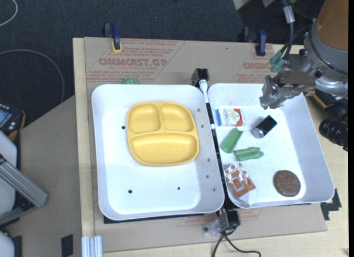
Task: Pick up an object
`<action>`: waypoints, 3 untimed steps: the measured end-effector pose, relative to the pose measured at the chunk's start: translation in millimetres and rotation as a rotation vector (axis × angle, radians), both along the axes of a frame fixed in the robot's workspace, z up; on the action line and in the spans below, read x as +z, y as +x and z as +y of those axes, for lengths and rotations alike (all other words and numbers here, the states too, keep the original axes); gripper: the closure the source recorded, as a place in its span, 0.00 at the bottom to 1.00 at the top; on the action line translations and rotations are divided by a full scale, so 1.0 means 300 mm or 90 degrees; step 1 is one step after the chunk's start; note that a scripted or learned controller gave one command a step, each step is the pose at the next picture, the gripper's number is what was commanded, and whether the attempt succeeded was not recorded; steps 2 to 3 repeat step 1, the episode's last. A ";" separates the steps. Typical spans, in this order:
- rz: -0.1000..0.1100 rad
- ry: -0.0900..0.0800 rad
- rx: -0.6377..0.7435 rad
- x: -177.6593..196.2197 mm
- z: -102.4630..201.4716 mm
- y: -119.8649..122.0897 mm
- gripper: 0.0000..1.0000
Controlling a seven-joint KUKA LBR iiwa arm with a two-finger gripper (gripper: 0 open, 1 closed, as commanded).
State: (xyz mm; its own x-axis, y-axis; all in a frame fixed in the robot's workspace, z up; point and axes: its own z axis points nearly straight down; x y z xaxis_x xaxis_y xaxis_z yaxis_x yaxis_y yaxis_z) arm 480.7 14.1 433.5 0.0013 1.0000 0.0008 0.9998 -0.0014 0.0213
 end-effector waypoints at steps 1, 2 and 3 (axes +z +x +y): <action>0.011 0.000 0.005 -0.001 0.217 -0.004 1.00; 0.011 0.000 0.005 -0.001 0.217 -0.004 1.00; 0.011 0.000 0.005 -0.001 0.217 -0.004 1.00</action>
